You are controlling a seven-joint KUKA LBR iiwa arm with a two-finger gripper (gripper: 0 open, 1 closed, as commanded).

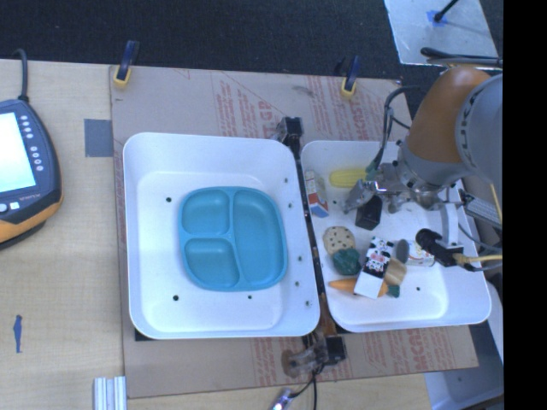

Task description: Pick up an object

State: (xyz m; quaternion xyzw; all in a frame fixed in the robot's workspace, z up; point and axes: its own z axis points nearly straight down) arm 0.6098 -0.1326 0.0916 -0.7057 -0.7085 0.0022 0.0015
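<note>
camera view: the gripper (366,202) hung over the upper half of the right bin (444,310). jaw state could not be told, as the view did not resolve it. no object was seen held.

candidate objects all lay in that bin. a yellow piece (345,177) lay just beside the gripper, toward the back wall. a cookie (338,238), a green piece (346,261), a carrot (341,285) and a cow box (377,257) lay packed together nearer the front. the left bin (145,229) held a blue plate (232,237).

likely faults:
- a descent from this spot would probably meet bare floor between the yellow piece and the cookie, and the jaws would close on nothing.
- the yellow piece looked rounded and could roll toward the wall.
- in the cluster, close neighbours could block a jaw or be dragged along.
</note>
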